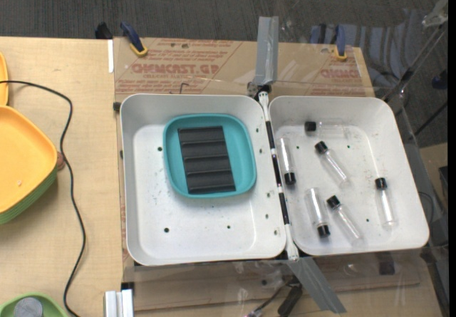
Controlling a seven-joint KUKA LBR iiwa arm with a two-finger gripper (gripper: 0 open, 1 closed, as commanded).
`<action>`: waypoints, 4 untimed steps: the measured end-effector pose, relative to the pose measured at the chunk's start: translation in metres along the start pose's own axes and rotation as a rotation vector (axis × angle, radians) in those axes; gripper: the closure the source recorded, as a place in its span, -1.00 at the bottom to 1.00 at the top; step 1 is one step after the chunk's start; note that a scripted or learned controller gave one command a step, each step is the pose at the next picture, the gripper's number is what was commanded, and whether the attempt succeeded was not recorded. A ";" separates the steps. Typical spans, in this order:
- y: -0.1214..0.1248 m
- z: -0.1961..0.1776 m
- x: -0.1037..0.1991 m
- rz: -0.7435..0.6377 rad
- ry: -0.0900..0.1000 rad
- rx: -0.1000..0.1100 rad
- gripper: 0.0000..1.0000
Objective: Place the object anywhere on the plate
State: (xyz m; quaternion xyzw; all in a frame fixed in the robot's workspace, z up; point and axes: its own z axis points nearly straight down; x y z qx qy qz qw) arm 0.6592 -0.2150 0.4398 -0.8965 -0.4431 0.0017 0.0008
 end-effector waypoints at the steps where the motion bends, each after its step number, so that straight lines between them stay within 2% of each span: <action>1: -0.003 0.000 -0.003 -0.001 -0.001 0.001 -1.00; 2: -0.002 0.000 -0.003 0.051 0.000 0.001 -1.00; 4: -0.003 0.000 -0.005 0.243 0.000 0.001 -1.00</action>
